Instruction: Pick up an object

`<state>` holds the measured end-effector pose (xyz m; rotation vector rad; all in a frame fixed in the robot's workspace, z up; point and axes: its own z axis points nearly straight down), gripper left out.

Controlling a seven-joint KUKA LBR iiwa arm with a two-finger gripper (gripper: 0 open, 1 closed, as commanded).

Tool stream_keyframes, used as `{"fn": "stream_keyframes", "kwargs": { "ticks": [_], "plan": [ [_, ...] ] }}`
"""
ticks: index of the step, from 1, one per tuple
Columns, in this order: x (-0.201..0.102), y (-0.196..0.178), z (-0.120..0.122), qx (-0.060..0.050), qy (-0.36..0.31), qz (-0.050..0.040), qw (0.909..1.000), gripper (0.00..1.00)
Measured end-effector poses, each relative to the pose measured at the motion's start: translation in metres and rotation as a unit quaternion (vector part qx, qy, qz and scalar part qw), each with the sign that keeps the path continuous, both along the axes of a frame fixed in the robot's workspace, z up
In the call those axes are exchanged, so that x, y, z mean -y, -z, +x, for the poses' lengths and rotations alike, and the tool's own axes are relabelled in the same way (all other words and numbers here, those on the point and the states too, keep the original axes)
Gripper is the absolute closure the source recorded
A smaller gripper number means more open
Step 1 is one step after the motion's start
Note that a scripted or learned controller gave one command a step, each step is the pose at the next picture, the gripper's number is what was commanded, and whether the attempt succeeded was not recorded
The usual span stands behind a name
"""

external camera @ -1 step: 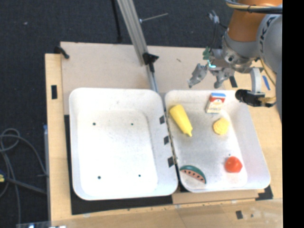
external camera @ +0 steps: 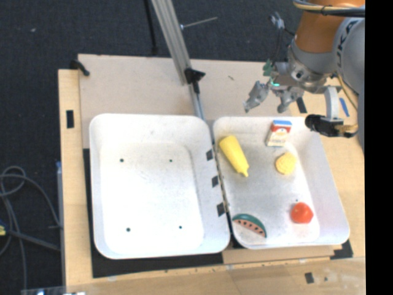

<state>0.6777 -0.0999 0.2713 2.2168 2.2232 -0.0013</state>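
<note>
Jaws: spread open, nothing between them; poised above the worktop just beyond the far rim of the right bin.

Right bin, contents:
- Yellow mustard bottle, lying on its side near the left wall. Probably light, smooth plastic, likely slippery; best taken across the body, not the tapered tip.
- Small carton, red and white with a blue top, near the far rim and closest to the jaws. Looks light and stiff; flat sides suit a pinch.
- Yellow round piece, mid-bin. Low profile, may be hard to get under.
- Red tomato, near corner. Round, apt to roll.
- Watermelon slice, against the near rim. Thin; awkward.

Left bin: white, speckled floor.
</note>
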Motion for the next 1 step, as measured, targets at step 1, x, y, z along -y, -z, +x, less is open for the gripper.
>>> {"fn": "stream_keyframes", "kwargs": {
  "ticks": [1],
  "plan": [
    [0.0106,0.0469,0.0022,-0.002,0.002,-0.0005,1.0000,0.00]
  ]
}}
